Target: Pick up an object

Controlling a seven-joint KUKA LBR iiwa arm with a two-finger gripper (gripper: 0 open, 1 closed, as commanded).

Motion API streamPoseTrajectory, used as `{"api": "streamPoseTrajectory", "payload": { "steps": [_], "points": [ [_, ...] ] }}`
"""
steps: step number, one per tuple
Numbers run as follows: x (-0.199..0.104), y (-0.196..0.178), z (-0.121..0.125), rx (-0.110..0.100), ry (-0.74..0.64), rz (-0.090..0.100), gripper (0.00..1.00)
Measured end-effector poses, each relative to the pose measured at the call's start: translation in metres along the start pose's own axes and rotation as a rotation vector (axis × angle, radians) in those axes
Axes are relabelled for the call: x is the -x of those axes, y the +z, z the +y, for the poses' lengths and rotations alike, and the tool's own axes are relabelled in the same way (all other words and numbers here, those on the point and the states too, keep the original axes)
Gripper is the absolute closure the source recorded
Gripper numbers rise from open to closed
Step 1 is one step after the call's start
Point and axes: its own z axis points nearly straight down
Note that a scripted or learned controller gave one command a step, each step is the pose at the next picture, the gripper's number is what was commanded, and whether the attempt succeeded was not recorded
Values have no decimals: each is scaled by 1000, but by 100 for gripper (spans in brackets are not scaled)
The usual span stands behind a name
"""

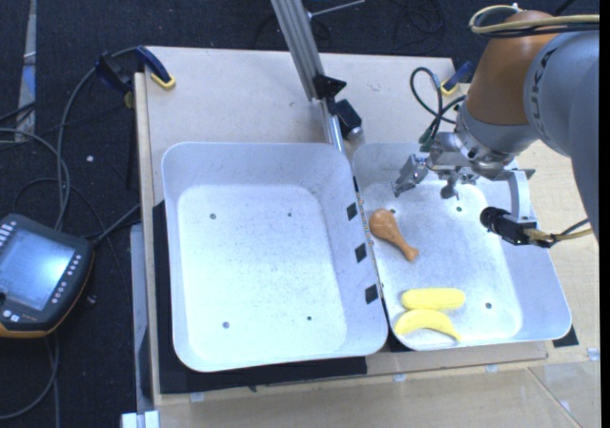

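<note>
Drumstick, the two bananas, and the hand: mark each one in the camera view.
drumstick (392,233), camera view, on its meaty brown body.
bananas (431,311), camera view, on the upper banana's lower edge.
hand (426,180), camera view, midway between its fingertips.

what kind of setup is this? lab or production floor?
Most likely a robotics lab test bench, not production. The clues: two shallow white bins on a plywood bench top, small plastic toy foods such as a brown drumstick, and a handheld control pendant with a screen on the dark carpet amid loose cables.
</note>
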Motion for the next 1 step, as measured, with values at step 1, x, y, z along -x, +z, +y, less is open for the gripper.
{"api": "streamPoseTrajectory", "payload": {
  "steps": [1],
  "points": [
    [-8, 56, 6, 1, 0, 0, 0]
  ]
}}
